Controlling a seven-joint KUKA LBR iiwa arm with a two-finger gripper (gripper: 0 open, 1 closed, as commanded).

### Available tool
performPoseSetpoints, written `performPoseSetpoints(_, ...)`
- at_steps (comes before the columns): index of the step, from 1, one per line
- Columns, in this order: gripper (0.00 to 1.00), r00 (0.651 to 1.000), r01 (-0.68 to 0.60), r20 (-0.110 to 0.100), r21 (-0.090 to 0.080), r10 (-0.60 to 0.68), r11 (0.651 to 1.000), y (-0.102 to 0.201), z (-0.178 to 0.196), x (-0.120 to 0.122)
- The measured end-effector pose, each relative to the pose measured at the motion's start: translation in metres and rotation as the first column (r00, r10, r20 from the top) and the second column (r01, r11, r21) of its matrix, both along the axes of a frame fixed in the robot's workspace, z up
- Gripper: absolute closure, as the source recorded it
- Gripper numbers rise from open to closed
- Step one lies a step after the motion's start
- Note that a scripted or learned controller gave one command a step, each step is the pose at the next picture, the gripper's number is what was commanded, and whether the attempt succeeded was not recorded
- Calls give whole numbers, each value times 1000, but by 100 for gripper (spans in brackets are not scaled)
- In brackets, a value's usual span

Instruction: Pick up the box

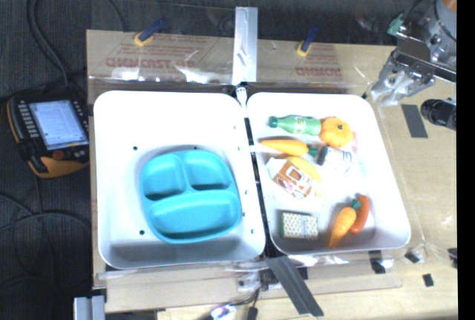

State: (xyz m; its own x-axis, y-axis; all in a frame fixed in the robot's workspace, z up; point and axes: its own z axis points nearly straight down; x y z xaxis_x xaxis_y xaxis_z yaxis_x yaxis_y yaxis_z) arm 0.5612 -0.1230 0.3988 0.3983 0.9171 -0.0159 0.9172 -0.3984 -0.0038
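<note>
- The small flat box with a green-and-white speckled face [300, 224] lies in the right-hand shallow white bin [386, 162], near its front wall, just beside the orange plastic carrot [342, 223].
- A second box-like thing, an orange-and-white printed carton [295, 179], lies tilted mid-bin, touching a yellow banana [283, 147]; which of the two the task means is unclear.
- The grey metal pincer [391, 82] hangs outside the bin, over the desk [430, 185] past the bin's far right corner, well apart from both boxes; I cannot tell how wide it stands.
- The step in hand looks like the approach, with no grasp begun.
- The next move calls for travel in over the bin, then a descent centred on the chosen box, clear of the carrot.
- The left bin holds a blue sectioned plastic tray [191, 194].
</note>
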Motion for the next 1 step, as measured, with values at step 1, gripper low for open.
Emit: performPoseSetpoints(1,100,1000,0,-3,-3,0,1000,0,9,0)
